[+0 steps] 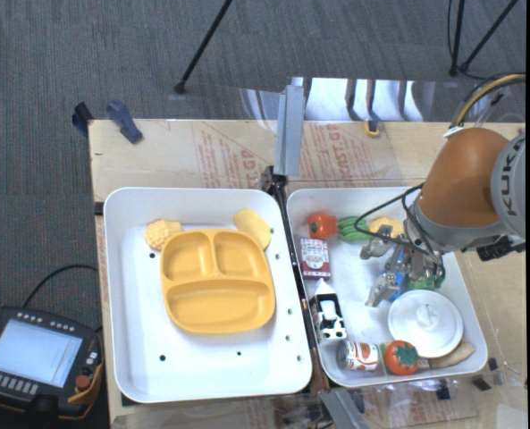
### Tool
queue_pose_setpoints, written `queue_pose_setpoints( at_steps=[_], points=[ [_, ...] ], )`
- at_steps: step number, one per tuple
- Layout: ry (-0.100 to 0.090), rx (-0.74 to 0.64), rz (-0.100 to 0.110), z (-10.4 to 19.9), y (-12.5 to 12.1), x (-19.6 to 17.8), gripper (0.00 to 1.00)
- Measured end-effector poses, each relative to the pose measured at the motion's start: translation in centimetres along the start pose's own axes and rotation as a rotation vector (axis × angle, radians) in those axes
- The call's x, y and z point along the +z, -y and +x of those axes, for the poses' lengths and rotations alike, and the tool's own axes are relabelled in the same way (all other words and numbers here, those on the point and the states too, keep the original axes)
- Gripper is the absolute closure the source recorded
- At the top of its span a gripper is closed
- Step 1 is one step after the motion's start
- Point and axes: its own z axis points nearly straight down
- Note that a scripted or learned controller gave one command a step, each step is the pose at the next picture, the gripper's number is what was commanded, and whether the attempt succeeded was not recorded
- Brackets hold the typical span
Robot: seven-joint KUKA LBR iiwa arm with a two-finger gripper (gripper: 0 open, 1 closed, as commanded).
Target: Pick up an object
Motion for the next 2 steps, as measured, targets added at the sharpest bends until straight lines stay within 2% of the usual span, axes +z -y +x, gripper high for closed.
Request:
queue_pose_setpoints(
  at_steps=[1,2],
  points=[
    [0.001,-0.004,-0.001,-0.11,-0.12,-0.94,1.00],
    [0.001,-0.005,-0.001,-0.09,-0.17,-0.90,0.00]
  ],
)
